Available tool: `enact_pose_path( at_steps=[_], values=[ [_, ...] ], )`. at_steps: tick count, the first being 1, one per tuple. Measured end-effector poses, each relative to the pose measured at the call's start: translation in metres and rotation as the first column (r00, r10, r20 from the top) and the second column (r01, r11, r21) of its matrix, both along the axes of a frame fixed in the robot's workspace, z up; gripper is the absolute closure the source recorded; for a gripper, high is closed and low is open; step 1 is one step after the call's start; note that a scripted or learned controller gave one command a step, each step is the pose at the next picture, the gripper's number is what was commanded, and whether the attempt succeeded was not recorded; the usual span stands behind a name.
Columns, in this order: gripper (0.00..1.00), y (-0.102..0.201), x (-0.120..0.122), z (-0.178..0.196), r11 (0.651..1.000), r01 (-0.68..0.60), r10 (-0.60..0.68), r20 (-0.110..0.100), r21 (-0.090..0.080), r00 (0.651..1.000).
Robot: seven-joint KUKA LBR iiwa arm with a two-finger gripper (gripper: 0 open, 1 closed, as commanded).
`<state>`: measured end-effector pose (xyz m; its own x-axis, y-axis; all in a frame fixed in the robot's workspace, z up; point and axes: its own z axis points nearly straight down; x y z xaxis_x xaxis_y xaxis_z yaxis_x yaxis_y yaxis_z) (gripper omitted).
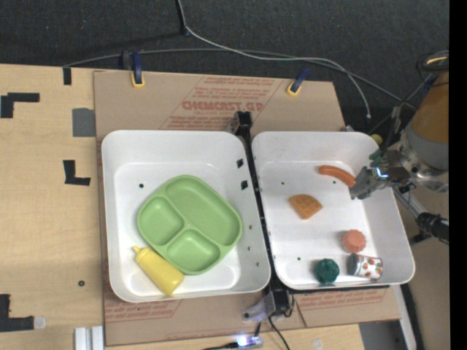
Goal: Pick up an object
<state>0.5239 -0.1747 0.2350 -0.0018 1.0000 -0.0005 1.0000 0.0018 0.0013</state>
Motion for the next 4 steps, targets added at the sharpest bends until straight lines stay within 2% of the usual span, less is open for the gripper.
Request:
enact_pose_path(
  at_steps=[1,3,4],
  values=[
    [1.0,0.055,-0.006,-0.012,1.0,-0.003,0.003,-0.004,0.002,1.0],
    [1.0,0.172,-0.015,0.0,1.0,-0.006,0.006,-0.002,0.002,1.0],
    [1.0,0.225,-0.011,0.0,1.0,-0.006,0.006,-0.003,0.002,1.0]
  ],
)
